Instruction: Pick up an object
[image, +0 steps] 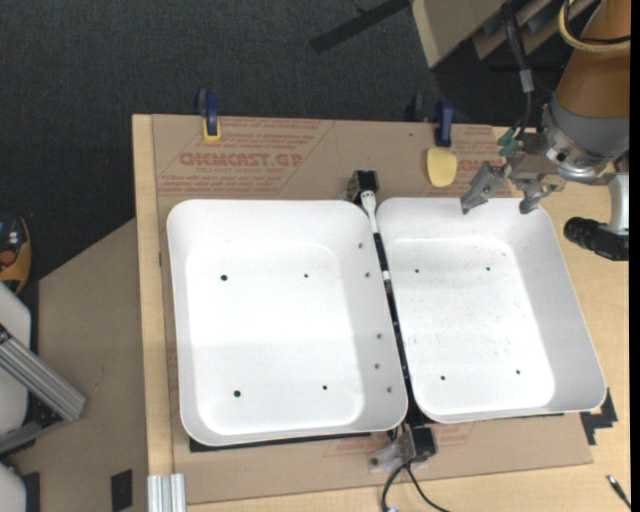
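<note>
Two shallow white bins sit side by side on a brown board, the left bin and the right bin meeting along a dark strip down the middle. The arm reaches in at the upper right, its orange band above a grey wrist. The gripper hangs over the far edge of the right bin, near that bin's back rim; its two fingers are spread wide apart with nothing between them. The only loose object is a small pale yellow piece lying on the board just beyond the far rim of the right bin, outside both bins and a little to the left of the gripper, apart from it. Two blue clamps grip the board's far edge, one of them just above the yellow piece
</note>
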